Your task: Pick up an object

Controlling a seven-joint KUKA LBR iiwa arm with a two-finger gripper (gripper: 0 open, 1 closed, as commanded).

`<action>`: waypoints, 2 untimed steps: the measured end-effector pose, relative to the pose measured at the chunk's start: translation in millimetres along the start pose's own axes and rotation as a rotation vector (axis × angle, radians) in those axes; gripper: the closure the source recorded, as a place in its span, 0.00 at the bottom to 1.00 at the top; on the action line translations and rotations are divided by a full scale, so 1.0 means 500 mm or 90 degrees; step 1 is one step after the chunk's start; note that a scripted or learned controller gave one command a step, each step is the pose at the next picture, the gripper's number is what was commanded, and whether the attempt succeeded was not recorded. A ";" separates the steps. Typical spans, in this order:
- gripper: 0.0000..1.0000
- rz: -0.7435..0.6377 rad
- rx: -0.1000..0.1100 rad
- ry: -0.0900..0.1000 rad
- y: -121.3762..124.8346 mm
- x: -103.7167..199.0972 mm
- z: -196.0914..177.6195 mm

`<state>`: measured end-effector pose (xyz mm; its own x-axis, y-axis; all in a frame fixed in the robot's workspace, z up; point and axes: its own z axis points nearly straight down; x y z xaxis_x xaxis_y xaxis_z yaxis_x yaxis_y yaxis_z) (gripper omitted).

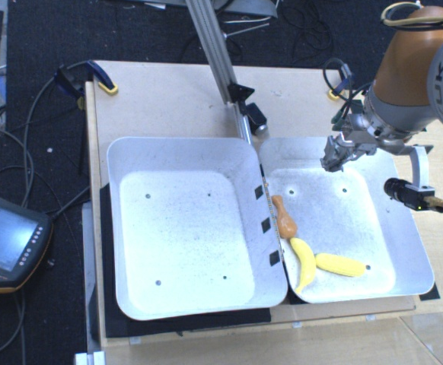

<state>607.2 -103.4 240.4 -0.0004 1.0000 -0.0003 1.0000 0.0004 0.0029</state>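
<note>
Three objects lay in the right bin (pixel 404 242), all toward its near left corner. An orange, pear-shaped piece (pixel 284 217) rested against the bin's left wall. Just below it a curved yellow banana (pixel 304 263) ran down to the near edge, and a second, straighter banana (pixel 341 265) lay just beside the first, perhaps touching it at one end.

The end effector (pixel 336 158) hung over the far edge of the same bin, well apart from all three objects, with nothing visibly in it. It showed as a small dark cluster under the grey wrist, and how far it stood open could not be told from this angle.

The left bin (pixel 130 173) sat beside the right one on the table (pixel 168 97), their inner walls touching.
</note>
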 end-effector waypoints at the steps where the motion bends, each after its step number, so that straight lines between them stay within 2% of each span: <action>1: 1.00 -0.003 0.002 0.001 0.008 0.120 -0.010; 2: 1.00 -0.003 0.002 0.001 0.039 0.211 0.006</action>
<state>626.4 1.9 237.5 -0.0046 1.0000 0.0009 1.0000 0.0046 -0.0005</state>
